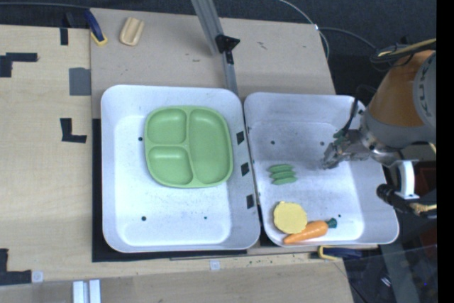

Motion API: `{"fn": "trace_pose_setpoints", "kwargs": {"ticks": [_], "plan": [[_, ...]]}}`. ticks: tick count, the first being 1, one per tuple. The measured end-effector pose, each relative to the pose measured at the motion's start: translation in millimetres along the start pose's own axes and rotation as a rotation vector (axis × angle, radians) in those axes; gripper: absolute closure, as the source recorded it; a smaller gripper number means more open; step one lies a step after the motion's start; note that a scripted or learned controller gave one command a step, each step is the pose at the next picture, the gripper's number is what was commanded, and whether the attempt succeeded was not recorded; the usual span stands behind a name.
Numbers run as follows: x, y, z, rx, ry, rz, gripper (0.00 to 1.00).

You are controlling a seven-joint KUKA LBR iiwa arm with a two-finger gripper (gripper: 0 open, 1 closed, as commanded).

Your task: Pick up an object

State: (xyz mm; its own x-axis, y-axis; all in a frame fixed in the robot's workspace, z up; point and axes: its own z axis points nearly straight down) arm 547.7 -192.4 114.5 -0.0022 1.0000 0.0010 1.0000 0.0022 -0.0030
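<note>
In the right bin [305, 110] lie a green pea pod [282, 173], a yellow round piece [289, 216] and an orange carrot [308, 230] near the front wall. My gripper [332, 158] hangs low over the right part of that bin, to the right of the pea pod and apart from it. I see nothing between its fingers. The left bin [120, 152] holds a green divided plate [189, 145].
A metal pole [206, 3] slants across the bench behind the bins. A small tan object [131, 31] and a blue and yellow item [96, 27] lie at the bench's back left. Cables run behind the right bin.
</note>
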Motion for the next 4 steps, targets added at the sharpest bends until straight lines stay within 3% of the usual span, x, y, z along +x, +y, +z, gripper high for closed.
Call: {"fn": "trace_pose_setpoints", "kwargs": {"ticks": [2, 4], "plan": [[0, 8, -115, -0.008, -0.003, 0.0, 1.0], [109, -21, -122, 0.0, 0.001, -0.004, 1.0]]}}
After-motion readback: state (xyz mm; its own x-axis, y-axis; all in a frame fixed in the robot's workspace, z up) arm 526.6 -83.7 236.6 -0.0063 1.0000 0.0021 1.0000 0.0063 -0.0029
